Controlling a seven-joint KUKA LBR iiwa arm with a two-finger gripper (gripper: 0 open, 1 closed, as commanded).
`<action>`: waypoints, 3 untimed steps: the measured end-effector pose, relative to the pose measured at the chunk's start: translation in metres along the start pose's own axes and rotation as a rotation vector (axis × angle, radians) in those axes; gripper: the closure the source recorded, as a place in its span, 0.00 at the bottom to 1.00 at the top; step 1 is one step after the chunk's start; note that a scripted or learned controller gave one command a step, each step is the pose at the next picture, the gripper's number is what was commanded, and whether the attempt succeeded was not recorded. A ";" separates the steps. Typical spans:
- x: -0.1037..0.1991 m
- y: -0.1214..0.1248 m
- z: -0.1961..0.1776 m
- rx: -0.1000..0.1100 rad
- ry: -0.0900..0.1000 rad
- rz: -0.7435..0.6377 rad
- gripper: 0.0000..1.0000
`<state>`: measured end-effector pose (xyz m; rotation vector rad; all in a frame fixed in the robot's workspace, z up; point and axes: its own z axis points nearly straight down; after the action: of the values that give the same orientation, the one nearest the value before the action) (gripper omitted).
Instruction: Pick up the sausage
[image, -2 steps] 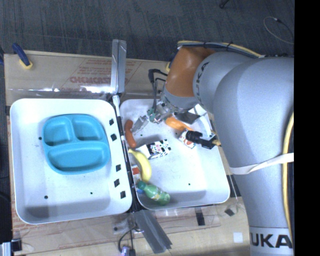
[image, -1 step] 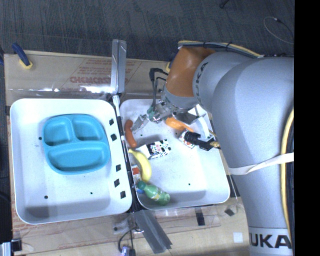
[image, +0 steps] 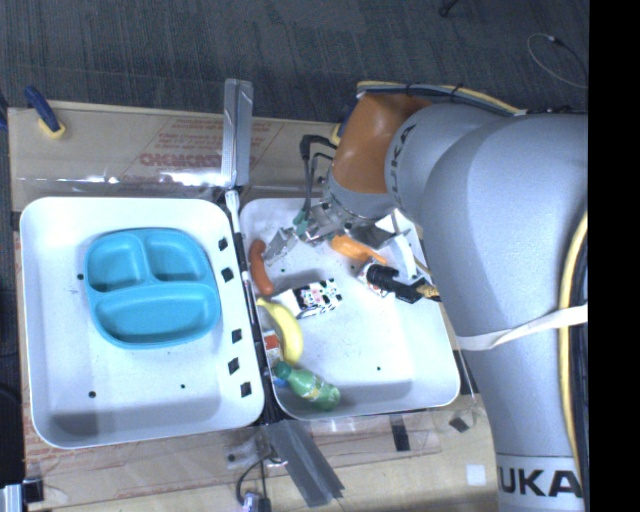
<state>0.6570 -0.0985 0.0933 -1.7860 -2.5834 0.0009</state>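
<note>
Hovering over the short reddish-brown sausage (image: 258, 262) at the right white bin's (image: 420, 385) left wall; fingers' (image: 283, 240) state unclear; needing descent next.

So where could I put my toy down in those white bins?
Left white bin: bare floor in front of the blue divided plate. Right white bin: open middle, right of the yellow banana. Crowded along its left wall, with the reddish sausage and green bottle.

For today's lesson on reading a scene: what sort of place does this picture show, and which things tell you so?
Probably a robotics lab test bench, not a kitchen. A large grey KUKA arm reaches over two white bins; one holds toy-like food such as a sausage and a banana, the other a blue divided plate.
</note>
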 end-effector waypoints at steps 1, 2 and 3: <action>0.002 0.001 0.000 0.002 0.002 -0.110 0.00; -0.006 -0.001 0.000 -0.002 -0.002 -0.057 0.00; -0.002 -0.001 0.000 -0.001 0.000 -0.009 0.00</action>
<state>0.6572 -0.1008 0.0931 -1.7744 -2.5920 0.0003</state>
